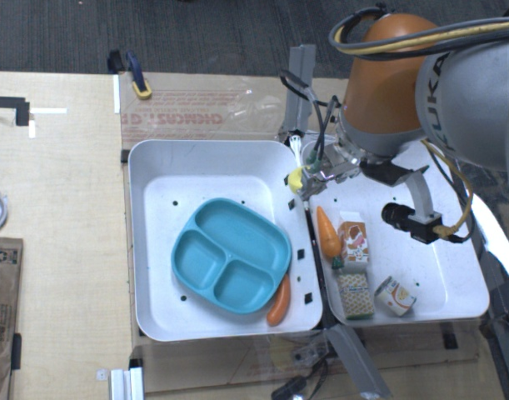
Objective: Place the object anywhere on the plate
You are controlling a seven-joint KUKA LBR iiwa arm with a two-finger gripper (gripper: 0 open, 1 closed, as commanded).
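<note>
While plate point(229, 257) sits in left bin point(146, 223), bench point(54, 182) is pale wood.

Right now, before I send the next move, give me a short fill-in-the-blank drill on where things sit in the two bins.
1. The blue plate has ____ compartments.
2. The sausage lies in the left bin, beside the ____.
3. The carrot lies in the ____ bin.
4. The gripper hangs near a small ____ object at the wall between the bins.

Missing words: three; plate; right; yellow
</note>
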